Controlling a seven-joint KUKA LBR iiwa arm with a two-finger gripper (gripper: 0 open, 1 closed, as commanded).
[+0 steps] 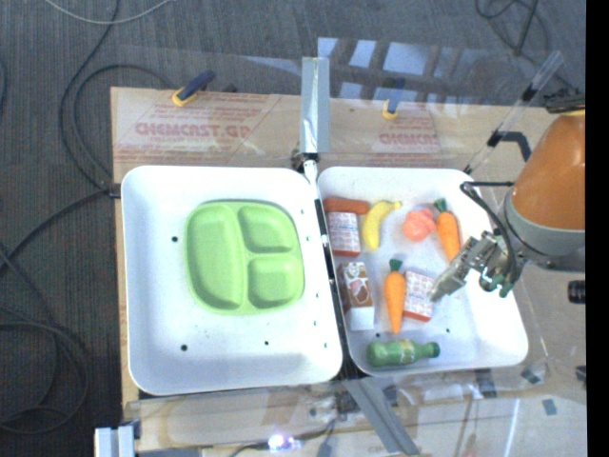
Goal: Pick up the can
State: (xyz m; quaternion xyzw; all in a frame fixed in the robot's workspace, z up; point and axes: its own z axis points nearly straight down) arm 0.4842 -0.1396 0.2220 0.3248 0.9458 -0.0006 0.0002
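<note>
Bright, even overhead light, glare on the clear panel point(419, 74) at top, soft shadows, slightly grainy detail.

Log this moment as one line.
task: pick up can | hand: over right bin, beside packet | can: lying at bin's left side, untouched | divided green tray: left bin

The claw point(445, 286) hovers in the right bin point(495, 336) beside a packet point(418, 295), the can point(343, 233) well apart.

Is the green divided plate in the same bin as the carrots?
No, the green divided plate lies alone in the left bin, while both carrots lie in the right bin.
</note>
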